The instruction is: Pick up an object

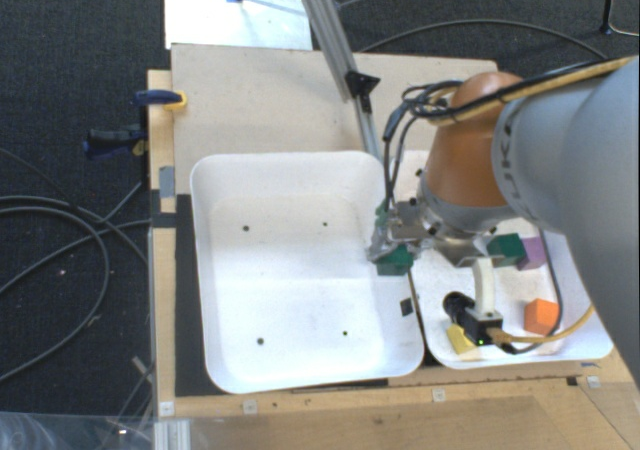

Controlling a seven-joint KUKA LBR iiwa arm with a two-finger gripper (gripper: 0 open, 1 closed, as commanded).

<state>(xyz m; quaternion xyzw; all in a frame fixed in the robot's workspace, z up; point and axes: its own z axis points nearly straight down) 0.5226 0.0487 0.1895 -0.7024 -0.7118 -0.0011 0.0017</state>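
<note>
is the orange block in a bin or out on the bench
In a bin. The orange block lies on the floor of the right-hand bin, near its front rim, beside a yellow piece.

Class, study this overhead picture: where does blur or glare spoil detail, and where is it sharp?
Camera view: the big grey robot arm near the lens is soft and out of focus; the left shallow white plastic bin is bright, nearly washed out; the small orange block stays fairly crisp.

Dark carpet floor point(70, 58) around a pale wooden bench point(260, 98). Black cables point(60, 228) loop at left. Blue clamp point(150, 98) grips the bench edge.
</note>
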